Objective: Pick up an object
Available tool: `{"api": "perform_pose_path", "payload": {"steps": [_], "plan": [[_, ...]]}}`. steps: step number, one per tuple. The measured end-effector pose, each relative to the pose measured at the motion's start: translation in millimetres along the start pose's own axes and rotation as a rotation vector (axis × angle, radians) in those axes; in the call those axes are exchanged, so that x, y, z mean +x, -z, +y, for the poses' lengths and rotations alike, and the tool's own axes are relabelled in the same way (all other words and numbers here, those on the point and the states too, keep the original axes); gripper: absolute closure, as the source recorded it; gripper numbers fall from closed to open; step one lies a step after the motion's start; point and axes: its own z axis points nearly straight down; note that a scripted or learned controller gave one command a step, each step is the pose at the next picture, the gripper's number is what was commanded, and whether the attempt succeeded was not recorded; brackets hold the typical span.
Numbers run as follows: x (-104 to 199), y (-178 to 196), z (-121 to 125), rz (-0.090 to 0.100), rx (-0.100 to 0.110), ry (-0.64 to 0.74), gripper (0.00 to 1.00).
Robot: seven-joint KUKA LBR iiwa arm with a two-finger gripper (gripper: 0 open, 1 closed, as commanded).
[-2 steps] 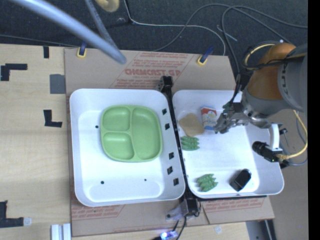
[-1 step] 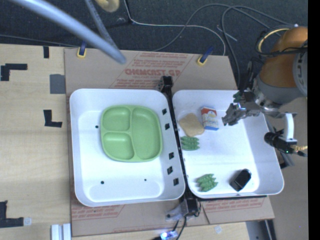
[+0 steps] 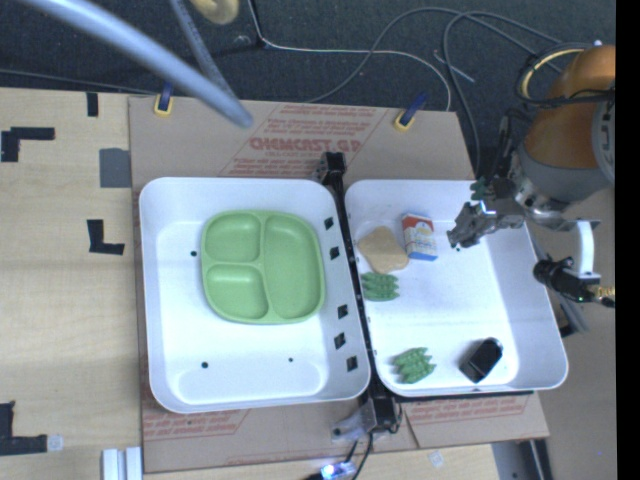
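Poised above the right bin point(image 3: 520, 298), the gripper point(image 3: 466, 230), its grasp impossible to judge, must descend toward the small carton point(image 3: 420, 236).

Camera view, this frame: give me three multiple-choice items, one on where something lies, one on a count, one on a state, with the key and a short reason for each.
1. Where does the light green divided plastic plate lie?
A. in the left white bin
B. in the right white bin
C. on the cardboard behind the bins

2. How many small green leafy items lie in the right white bin?
A. one
B. two
C. four

3. What is between the gripper and the small black block?
A. they touch
B. the block hangs from the gripper
C. bare bin floor; they are apart

Key: 1 A, the plate sits in the middle of the left white bin. 2 B, one leafy item lies by the tan round piece, the other leafy item near the front wall. 3 C, the gripper is at the bin's far right side and the block lies at the front corner.
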Motion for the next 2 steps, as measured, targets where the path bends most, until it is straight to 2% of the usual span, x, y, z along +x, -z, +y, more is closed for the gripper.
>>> {"api": "perform_pose_path", "payload": {"steps": [2], "plan": [[90, 11, -20, 0.001, 0.001, 0.004, 1.00]]}}
